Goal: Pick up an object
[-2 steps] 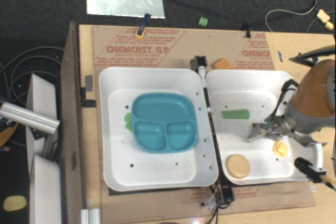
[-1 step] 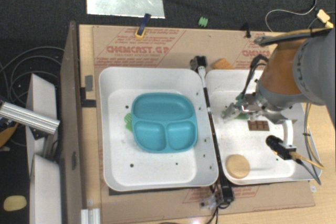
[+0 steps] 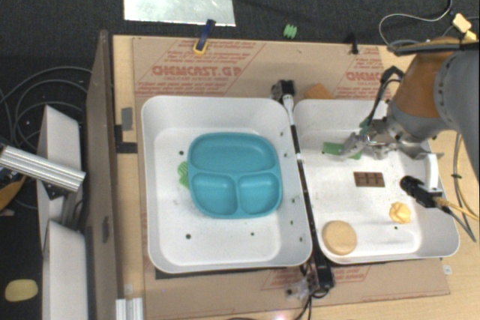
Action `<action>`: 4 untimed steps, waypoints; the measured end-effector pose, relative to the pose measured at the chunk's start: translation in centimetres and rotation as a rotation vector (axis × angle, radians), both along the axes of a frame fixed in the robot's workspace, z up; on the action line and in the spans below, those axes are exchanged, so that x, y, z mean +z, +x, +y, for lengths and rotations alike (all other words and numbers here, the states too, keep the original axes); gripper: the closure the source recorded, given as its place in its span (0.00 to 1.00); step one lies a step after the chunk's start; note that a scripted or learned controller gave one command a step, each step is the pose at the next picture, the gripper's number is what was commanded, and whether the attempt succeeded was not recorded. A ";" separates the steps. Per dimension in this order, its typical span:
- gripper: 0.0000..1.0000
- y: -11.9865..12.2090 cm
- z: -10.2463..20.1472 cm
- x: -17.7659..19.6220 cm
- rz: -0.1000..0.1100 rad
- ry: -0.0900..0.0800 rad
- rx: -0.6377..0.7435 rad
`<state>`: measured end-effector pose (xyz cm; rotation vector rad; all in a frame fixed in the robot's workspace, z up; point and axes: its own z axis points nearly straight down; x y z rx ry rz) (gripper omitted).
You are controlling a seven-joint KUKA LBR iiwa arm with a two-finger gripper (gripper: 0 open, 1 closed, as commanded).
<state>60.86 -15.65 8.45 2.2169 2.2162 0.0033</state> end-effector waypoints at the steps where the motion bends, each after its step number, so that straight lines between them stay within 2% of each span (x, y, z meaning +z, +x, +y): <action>1: 0.00 -5.8 -1.6 -0.1 0.010 0.003 -0.002; 2: 0.00 -2.9 -3.5 0.1 0.001 0.001 0.004; 3: 1.00 -2.9 -3.5 1.1 0.000 0.001 0.005; 4: 1.00 -3.7 -5.2 11.4 -0.005 -0.001 0.001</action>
